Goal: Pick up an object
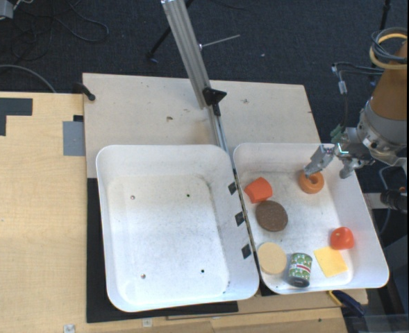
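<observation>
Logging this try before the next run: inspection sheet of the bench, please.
Surface: pale board bearing the left bin and right bin.
Job's things: all in the right bin: orange ring-shaped piece, orange block, brown disc, tan disc, green can on its side, yellow block, red piece.
Clutter: small dark specks in the left bin.
Grippers: gripper over the right bin's far edge, close above the ring-shaped piece; grasp not discernible.
Cables: black leads on the floor; coiled cable on the arm.
Surroundings: slanted aluminium post; wooden panel at left.
</observation>
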You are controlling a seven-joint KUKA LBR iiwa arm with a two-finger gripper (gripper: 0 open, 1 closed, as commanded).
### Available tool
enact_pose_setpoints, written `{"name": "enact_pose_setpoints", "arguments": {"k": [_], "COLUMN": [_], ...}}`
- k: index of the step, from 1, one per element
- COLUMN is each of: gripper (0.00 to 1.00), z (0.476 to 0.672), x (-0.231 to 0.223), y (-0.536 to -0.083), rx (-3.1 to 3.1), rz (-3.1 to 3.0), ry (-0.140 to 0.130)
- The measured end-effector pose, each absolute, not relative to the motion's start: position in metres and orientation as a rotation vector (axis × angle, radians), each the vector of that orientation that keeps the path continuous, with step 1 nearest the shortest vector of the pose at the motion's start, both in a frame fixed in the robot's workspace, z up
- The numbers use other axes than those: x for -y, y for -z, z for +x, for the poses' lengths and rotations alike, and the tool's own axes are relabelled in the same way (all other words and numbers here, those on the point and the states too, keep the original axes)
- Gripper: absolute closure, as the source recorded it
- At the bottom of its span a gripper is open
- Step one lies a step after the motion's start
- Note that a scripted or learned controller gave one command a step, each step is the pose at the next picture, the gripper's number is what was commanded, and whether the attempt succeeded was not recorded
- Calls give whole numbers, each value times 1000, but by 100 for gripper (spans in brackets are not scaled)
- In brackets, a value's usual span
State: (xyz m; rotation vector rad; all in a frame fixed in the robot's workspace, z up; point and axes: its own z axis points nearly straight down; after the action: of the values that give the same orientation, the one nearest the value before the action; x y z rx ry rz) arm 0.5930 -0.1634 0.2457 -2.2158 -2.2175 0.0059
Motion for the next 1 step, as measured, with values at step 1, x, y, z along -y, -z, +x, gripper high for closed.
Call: {"name": "enact_pose_setpoints", "arguments": {"k": [1], "gripper": [0], "z": [594], "x": [164], "y": [-248], "rx": [2221], "rz": [-2218], "ry": [-2]}}
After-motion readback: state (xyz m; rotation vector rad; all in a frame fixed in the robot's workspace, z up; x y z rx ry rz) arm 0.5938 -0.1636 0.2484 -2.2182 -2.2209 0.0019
